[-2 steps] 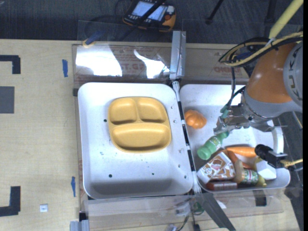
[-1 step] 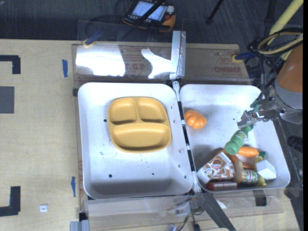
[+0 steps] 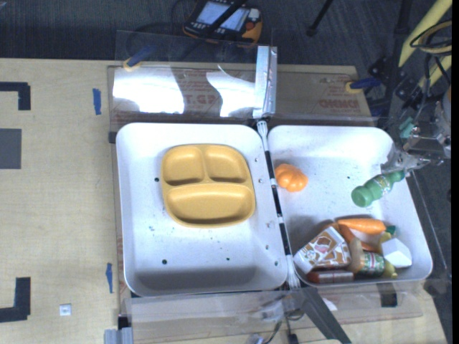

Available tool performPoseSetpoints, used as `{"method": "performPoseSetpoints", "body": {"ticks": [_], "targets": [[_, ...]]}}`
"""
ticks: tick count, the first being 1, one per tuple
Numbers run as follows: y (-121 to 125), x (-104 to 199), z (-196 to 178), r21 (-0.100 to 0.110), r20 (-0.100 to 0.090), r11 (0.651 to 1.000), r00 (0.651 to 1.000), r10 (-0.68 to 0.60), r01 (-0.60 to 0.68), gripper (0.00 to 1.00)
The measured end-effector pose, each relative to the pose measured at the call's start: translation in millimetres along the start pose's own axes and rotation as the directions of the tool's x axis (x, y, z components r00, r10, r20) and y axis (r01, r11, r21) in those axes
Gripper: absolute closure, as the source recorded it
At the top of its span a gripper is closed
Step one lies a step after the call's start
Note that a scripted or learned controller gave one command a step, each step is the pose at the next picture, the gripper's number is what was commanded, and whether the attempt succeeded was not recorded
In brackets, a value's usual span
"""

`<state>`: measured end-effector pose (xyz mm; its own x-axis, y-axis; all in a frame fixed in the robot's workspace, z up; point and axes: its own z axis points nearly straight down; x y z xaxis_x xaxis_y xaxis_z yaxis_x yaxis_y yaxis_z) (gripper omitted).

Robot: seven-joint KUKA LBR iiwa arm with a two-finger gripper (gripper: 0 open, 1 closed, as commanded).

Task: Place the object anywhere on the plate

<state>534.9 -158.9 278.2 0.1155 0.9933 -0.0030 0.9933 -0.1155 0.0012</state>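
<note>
object: green bottle, lying tilted in right bin | gripper: clasps its neck | plate: yellow, sectioned; left bin

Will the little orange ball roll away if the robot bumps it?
Probably yes. The orange ball looks round and smooth, and sits alone on the flat floor of the right bin, so a nudge would likely send it rolling. Its curved surface might also slip between fingers.

- Bright, even overhead light; strong glare on clear plastic sheet at 12 o'clock.
- Two shallow white bins slightly overexposed, soft shadows under inner rims.
- Dark carpet floor dim at 11 o'clock.
- Overall mildly soft focus, grainy.
</note>
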Motion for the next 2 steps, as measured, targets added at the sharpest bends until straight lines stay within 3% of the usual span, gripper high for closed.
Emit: {"method": "performPoseSetpoints", "body": {"ticks": [1,2], "targets": [[21.3,0.0,-78.8,0.002,0.0,0.977,0.977,0.212,-0.212,1.0],[72.4,-27.5,105.4,0.004,-0.003,0.997,0.997,-0.075,0.075,1.0]]}}
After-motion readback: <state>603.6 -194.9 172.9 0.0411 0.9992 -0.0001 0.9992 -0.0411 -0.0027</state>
